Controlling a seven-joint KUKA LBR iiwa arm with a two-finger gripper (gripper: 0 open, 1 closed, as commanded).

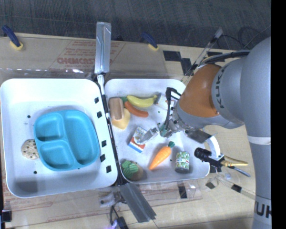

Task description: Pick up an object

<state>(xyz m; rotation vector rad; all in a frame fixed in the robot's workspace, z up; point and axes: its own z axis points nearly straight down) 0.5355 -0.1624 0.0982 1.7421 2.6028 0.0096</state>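
Note:
The right bin [133,86] holds a yellow banana [140,100], a red chili [136,110], a tan bread-like piece [117,111], a small white carton [140,138], an orange carrot [160,157], a green can [182,161] and a green leafy item [130,169]. My gripper [165,129] reaches down into this bin from the right, its tip just right of the carton and above the carrot's green top. The arm's orange band [202,97] hides the bin's right side.
The left bin [14,94] holds a blue divided tray [66,140] and a cookie [29,149] by its left wall. A metal divider bar [103,49] stands at the back between the bins. Clamps and cables lie along the bench's front right.

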